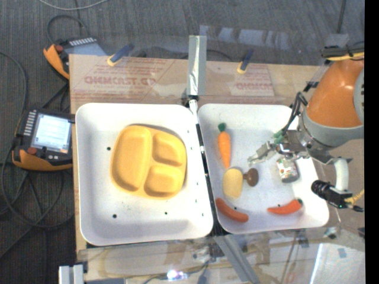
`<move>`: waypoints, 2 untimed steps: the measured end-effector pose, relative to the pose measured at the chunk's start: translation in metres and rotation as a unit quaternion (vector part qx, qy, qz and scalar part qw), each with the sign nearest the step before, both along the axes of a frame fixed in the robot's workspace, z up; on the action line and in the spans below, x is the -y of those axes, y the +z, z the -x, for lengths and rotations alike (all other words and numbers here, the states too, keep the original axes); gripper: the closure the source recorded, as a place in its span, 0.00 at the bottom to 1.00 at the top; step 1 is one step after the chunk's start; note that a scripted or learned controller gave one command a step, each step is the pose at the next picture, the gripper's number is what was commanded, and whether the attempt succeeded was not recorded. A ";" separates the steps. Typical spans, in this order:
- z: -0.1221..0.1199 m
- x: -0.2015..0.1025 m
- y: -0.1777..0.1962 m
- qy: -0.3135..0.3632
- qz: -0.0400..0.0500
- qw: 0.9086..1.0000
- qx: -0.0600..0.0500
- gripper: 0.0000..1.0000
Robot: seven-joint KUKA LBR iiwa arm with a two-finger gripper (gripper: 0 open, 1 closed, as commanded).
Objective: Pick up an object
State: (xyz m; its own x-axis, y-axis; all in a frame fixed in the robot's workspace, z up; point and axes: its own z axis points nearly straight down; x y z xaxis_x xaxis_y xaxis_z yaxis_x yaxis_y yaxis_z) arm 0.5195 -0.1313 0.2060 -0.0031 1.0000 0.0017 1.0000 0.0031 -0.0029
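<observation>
Hovering low over the right shallow white bin (308, 215), the two-finger gripper (283, 157) has nothing visibly between its fingers; spread or pressed together, cannot tell. Approach step, judged. Candidates: orange plastic carrot (224, 146), pale yellow potato-shaped piece (233, 183), red chilli (285, 207). Next: descend squarely over one.
</observation>
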 end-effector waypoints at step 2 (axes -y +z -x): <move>-0.018 -0.017 -0.107 0.021 0.002 1.000 0.008 1.00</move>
State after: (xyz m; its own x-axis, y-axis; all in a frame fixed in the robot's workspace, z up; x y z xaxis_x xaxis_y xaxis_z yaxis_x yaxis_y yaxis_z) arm 0.5378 -0.1140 0.0992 -0.0449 0.9990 -0.0031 0.9989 0.0449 0.0126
